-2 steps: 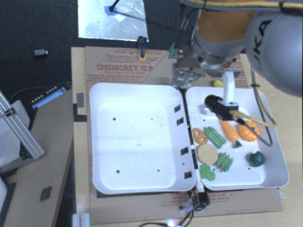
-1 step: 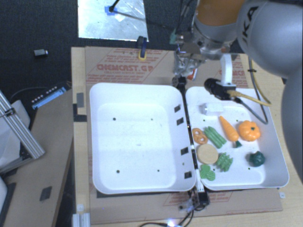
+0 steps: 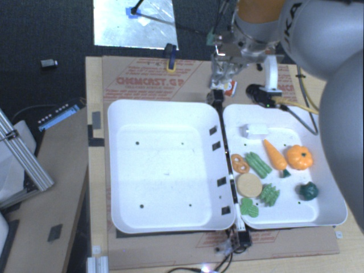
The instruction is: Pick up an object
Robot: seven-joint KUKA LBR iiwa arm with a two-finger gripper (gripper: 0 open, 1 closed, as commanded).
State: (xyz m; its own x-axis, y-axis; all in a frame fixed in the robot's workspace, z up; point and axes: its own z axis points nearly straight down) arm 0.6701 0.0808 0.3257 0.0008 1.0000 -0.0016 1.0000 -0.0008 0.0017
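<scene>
Far L, off the bench: small dark block [image 3: 49,63] on the dark floor, w/ a blue strip [image 3: 57,115] and a metal frame rail [image 3: 25,164] nearer the camera. A shiny sheet [image 3: 135,16] lies beyond the bench's far edge. A cardboard sheet [image 3: 142,78] sits under both bins, w/ a blue-yellow clamp [image 3: 170,58] on its far edge.

L bin [image 3: 122,152] is white. Black clips [image 3: 216,147] run along the edge it shares w/ the R bin [image 3: 327,209].

Gripper [image 3: 218,87] hangs over the cardboard just beyond the far end of that shared edge, outside both bins. Grip state: can't tell, too blurred. Grey arm [image 3: 335,50] w/ orange band comes in from the far R.

All pickable objs are in the R bin, well apart from the gripper. L to R:
- pretzel [image 3: 239,164], near the L edge, mid-length
- flat green piece [image 3: 248,209], by the near-L corner
- round cracker [image 3: 249,185], between those two
- white block [image 3: 255,131], toward the far edge, apart from the rest
- green beans [image 3: 259,165], just beside the pretzel
- leafy green [image 3: 269,194], just beside the cracker
- carrot [image 3: 275,154], lying at a slant, green stub toward the near edge
- pumpkin [image 3: 300,157], just beside the carrot
- dark green veg [image 3: 308,191], toward the near-R corner; type unclear
</scene>
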